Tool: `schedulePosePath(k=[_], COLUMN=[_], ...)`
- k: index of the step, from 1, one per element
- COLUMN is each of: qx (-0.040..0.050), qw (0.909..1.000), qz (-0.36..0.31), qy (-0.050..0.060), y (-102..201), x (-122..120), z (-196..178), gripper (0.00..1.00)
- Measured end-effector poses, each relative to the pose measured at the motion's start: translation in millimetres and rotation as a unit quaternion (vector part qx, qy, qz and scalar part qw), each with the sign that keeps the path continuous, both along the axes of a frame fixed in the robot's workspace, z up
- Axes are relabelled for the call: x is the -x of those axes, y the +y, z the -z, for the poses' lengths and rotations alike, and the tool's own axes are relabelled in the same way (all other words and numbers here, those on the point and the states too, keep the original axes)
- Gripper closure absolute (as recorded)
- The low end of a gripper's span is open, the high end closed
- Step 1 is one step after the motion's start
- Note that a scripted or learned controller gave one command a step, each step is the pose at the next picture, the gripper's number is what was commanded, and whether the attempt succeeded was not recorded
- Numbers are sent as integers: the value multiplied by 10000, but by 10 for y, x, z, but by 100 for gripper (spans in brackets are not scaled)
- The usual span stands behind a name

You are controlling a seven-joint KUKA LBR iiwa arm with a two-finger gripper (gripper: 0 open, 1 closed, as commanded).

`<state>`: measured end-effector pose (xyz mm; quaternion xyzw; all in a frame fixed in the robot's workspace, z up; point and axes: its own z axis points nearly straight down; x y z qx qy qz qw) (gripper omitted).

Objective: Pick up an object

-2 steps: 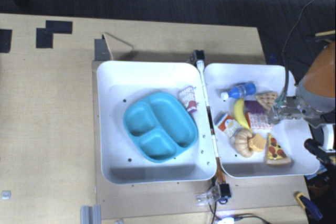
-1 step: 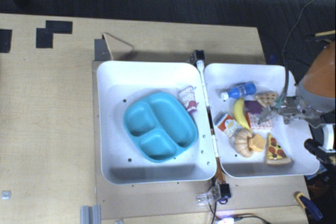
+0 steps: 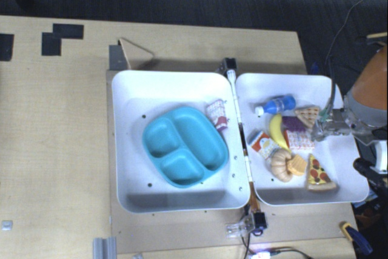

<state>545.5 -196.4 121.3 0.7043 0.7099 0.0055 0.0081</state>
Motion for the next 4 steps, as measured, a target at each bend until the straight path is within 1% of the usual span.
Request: schedulePosePath(k=[1, 2, 3, 4], qx=[0, -4, 9, -19], qw=[10000, 10000, 10000, 10000], qz=[-2, 35, 24, 15], qy=[1, 46, 1, 77], y=[0, 523, 522, 930], x=[1, 560, 528, 577], z=[1, 336, 223, -796], gripper=[0, 0, 100, 100])
